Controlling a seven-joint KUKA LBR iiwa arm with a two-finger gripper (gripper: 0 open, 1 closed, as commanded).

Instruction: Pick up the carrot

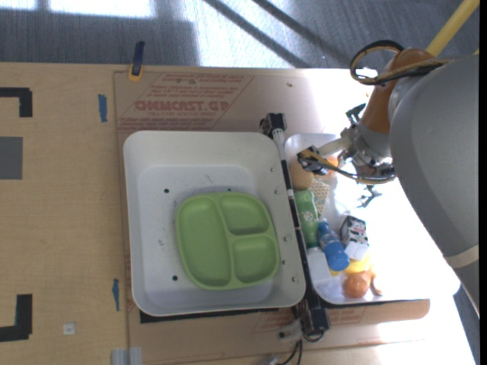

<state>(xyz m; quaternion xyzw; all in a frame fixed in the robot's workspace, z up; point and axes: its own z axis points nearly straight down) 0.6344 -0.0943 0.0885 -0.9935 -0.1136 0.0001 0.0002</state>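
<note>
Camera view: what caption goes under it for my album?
Grey arm reaches over the cluttered right bin; green tray sits in the left bin.

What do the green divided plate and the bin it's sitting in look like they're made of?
The green divided plate looks like molded plastic with a matte finish: uniform color, soft rounded compartment ridges, no sharp glare. The left white bin also appears to be plastic, smooth and slightly glossy, with rounded corners and a thin rolled rim.

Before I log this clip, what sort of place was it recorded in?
Most likely a robotics lab bench for pick-and-place trials. Two white bins sit side by side on cardboard marked with tape, a green divided plate lies in one, small toy-like items crowd the other, and a grey arm reaches in.
</note>
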